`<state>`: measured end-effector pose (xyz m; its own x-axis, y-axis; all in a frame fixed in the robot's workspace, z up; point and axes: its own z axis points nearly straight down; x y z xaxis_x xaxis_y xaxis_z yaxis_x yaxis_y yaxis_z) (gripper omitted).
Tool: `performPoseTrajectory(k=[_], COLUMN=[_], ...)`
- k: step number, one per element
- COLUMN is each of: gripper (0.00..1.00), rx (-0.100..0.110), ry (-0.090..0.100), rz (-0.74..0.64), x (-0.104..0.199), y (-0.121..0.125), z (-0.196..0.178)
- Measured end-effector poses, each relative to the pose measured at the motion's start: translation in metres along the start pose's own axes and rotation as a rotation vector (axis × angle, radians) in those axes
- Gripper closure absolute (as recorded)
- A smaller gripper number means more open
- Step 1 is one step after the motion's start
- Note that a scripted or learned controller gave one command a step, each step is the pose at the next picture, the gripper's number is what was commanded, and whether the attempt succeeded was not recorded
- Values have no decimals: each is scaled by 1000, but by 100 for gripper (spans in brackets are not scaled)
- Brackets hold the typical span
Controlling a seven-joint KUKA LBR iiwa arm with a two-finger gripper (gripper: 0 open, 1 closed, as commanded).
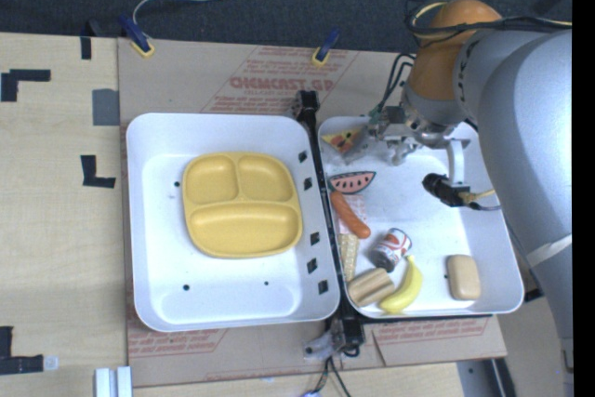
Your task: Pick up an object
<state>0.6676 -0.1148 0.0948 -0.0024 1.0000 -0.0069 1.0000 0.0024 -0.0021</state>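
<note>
The right bin [483, 228] holds several toy foods. A watermelon slice [353, 181] lies near its left wall, with a sausage [350, 216] and a waffle cone [347, 254] below it. A small can [392, 244], a banana [405, 286], a bread roll [370, 285] and a tan loaf piece [463, 276] sit along the front. A small orange and yellow item [346, 141] lies in the back left corner. My gripper [398, 142] hangs low over the back of this bin, just right of that small item and apart from the watermelon.
The left bin [153, 228] holds a yellow divided plate [244, 205]. The grey arm [530, 135] covers the right bin's right side. A black clip and cable [448, 190] hang off the wrist over the bin. Clamps [325, 49] pin the cardboard at the back.
</note>
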Motion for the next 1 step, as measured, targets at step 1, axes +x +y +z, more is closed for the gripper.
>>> performPoseTrajectory(k=[1], gripper=[0], rx=[-2], ry=[6], rz=[1], x=[-26], y=[1], z=[9])
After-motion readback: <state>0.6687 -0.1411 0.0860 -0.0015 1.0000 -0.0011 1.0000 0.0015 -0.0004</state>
